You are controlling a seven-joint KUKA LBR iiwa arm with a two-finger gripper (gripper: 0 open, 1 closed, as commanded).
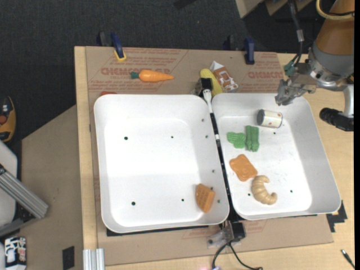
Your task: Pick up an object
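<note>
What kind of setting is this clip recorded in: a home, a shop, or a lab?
Most likely a robotics lab test bench. Two white bins sit on a cardboard sheet held by clamps, toy food such as a croissant is scattered about, and the gripper hangs over the right bin's edge.

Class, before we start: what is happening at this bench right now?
A grey and orange robot arm reaches in from the right, its gripper hanging above the far corner of the right bin, just beyond a small white cylinder. Nothing is held. That bin also contains green pieces, an orange slice and a croissant. The left bin holds one waffle-like piece.
</note>
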